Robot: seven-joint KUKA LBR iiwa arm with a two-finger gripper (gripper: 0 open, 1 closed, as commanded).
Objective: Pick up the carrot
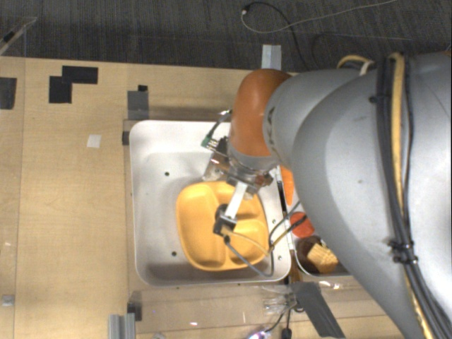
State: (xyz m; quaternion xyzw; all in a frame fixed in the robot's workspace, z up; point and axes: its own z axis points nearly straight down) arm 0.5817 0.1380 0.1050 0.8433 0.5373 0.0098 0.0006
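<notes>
Overhead view of the worktop (70, 210) with the grey arm (353, 189) reaching in over two white bins. The gripper (226, 224) hangs low in the left bin (152, 189), directly above a yellow dish (201, 224) with a raised rim; one slim finger (233, 207) is visible against the yellow, but whether the gripper is open or closed cannot be told, and nothing can be seen held in it. A dark cable (247, 256) loops from the gripper across the dish. The carrot (287, 183) appears as a narrow orange strip to the right of the gripper, across the wall between the bins, in the right bin (300, 267), and is largely covered by the arm. Nearer the camera than the carrot lie a red-orange rounded item (302, 224) and a brown-and-tan item (319, 254), both to the right of the gripper. Judged from this layout, the step in hand is the approach, and the gripper is over the wrong bin. To do it well, the gripper should rise clear of the dish rim and the bin wall before travelling right, then descend with its fingers straddling the carrot across its narrow width, keeping away from the two neighbouring items so that only the carrot is enclosed.
</notes>
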